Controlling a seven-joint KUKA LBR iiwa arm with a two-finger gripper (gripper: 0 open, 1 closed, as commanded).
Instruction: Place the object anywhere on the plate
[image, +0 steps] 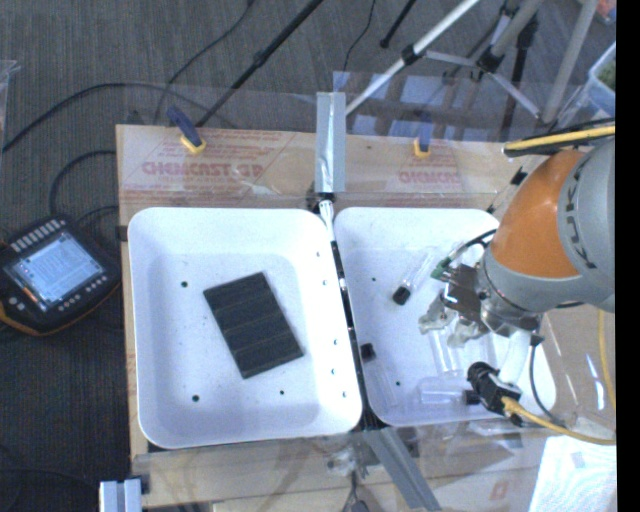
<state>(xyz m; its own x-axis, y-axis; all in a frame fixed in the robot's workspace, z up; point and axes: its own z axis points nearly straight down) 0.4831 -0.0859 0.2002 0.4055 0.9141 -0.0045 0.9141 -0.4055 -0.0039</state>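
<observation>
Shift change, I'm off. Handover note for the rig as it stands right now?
Gripper: over the right bin, transparent fingers; can't tell what they grip, if anything.
Small black object: on the right bin floor, left of the gripper, apart from it.
Dark plate: flat in the left bin, nothing on it.
Done: nothing placed.
Left: pick the object, carry it across the divider, set it on the plate.

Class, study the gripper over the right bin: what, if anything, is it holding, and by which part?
It cannot be told. The gripper hangs over the right bin, its tips blurred. A small black object lies apart from it on the bin floor.
</observation>
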